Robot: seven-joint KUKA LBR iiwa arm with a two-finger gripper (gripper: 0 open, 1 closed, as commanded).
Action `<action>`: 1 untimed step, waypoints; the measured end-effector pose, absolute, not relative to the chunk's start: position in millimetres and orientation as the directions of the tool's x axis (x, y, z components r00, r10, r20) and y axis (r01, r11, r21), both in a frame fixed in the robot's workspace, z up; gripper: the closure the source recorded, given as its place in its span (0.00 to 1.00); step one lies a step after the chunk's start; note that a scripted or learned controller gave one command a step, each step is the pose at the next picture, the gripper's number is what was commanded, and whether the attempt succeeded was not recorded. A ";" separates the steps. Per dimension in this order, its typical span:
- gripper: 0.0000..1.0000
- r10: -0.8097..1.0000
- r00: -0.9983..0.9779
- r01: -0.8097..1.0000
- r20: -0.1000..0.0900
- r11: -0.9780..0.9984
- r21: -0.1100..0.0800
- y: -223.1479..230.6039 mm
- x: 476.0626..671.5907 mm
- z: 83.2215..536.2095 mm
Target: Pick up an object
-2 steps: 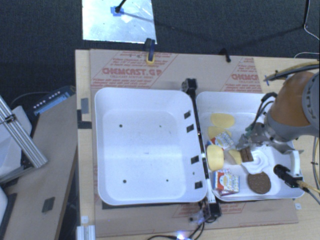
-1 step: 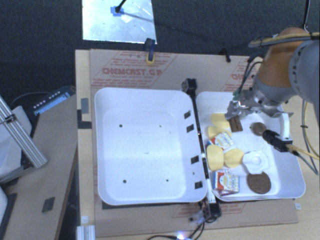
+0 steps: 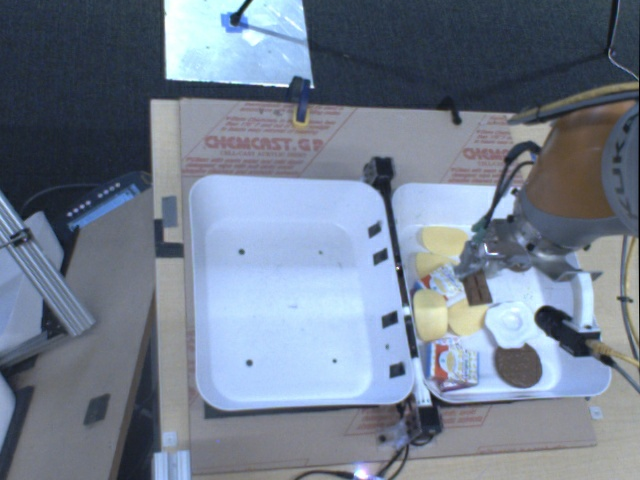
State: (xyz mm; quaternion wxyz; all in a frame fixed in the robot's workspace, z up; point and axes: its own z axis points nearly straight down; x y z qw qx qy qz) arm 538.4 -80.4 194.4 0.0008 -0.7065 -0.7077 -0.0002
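Note:
My gripper hangs low over the right bin, near its middle. Just below it lies a small brown bar, close to or touching the gripper's tip. Nothing in the view shows an object held. Left of the gripper are a yellow wedge and a smaller yellow piece. A white-wrapped item, a yellow block and another yellow wedge lie nearer the front.
A white fried-egg toy, a round brown cookie and a small printed carton sit at the front of the right bin. The left bin stands beside it, across a black-clipped divider.

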 end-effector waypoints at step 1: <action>1.00 1.000 -0.012 1.000 0.001 0.012 0.005 -2.8 593.2 184.3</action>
